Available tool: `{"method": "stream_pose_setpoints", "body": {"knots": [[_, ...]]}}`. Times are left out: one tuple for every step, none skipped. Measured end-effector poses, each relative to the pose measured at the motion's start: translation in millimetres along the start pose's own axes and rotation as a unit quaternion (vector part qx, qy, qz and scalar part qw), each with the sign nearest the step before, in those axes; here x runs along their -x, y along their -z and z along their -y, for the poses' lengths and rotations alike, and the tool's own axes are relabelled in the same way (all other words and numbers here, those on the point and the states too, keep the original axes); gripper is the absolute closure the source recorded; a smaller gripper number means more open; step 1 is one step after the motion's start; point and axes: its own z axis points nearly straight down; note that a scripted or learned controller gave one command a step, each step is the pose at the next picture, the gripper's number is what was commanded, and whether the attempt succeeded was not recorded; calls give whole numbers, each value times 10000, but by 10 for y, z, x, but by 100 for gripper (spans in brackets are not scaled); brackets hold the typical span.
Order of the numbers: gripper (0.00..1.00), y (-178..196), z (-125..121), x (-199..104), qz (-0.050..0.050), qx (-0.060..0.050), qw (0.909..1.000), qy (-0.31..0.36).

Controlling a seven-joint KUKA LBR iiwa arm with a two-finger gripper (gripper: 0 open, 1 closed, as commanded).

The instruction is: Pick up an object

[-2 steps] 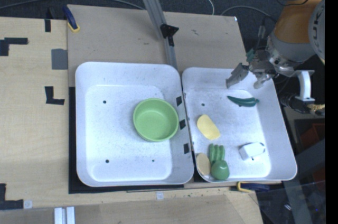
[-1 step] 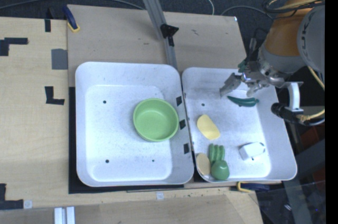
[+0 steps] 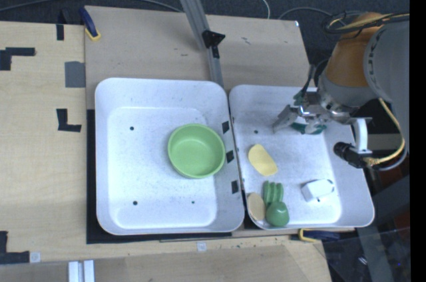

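My gripper [image 3: 295, 126] hangs over the far part of the right bin [image 3: 346, 207], its fingers spread open with nothing between them. A yellow oval piece [image 3: 262, 159] lies in that bin, below and to the left of the gripper and apart from it. At the bin's near edge sit a green object [image 3: 274, 202] with a rounded end and a pale tan piece [image 3: 255, 206] touching its left side. A small white object [image 3: 317, 189] lies to their right. A green bowl [image 3: 196, 151] stands upright in the left bin [image 3: 120, 141].
A grey slanted pole [image 3: 193, 1] crosses the bench behind the bins and ends at the divide between them. The arm's orange band [image 3: 349, 61] and cables sit at the right edge. Bare floor of the right bin lies around the gripper.
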Motion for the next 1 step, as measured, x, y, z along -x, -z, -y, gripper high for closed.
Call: {"method": "stream_pose_setpoints", "body": {"knots": [[100, 134, -15, -12, -1, 22, 10000, 14]]}}
